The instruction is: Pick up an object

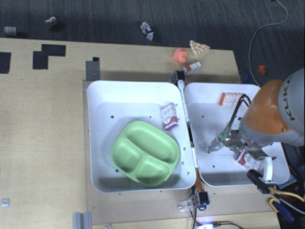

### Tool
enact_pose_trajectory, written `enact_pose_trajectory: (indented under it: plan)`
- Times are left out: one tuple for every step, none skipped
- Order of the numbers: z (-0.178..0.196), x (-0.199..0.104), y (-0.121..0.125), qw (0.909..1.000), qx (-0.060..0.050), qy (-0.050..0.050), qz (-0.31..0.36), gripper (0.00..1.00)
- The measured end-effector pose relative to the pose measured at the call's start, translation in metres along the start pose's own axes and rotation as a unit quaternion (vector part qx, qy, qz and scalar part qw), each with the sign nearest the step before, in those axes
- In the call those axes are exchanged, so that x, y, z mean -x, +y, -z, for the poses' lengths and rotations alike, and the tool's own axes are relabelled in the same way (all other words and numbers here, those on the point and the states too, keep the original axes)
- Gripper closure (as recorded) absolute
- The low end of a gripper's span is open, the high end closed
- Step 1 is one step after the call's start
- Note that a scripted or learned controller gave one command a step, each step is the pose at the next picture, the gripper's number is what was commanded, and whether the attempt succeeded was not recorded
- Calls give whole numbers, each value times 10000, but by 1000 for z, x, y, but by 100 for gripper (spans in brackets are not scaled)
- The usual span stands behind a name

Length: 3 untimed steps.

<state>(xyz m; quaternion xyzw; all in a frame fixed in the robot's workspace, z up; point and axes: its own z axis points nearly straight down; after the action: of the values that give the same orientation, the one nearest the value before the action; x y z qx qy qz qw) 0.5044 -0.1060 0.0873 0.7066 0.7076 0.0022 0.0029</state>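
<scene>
Arm [269, 111] hangs over right bin [209, 168]; we can't tell the gripper [217, 144] state. Packet [250, 161] just beside it, likely target. Tray [145, 151] sits well left of gripper.

The arm [281, 113] is cut off by the frame's edge at 3 o'clock. The gripper [224, 141] is largely hidden under the wrist, and its state cannot be read. A red-and-white packet [250, 161] at 5 o'clock of the wrist is partly covered. The print on the small carton [169, 116] is blurred.
</scene>
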Motion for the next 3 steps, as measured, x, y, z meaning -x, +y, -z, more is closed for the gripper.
enact_pose_trajectory:
  plan:
    - [-2, 38, 82, 10000, 1, -4, 12, 0]
    - [-2, -6, 106, 10000, -2, 6, 20, 0]
    - [-3, -23, 165, 10000, -18, 9, 11, 0]
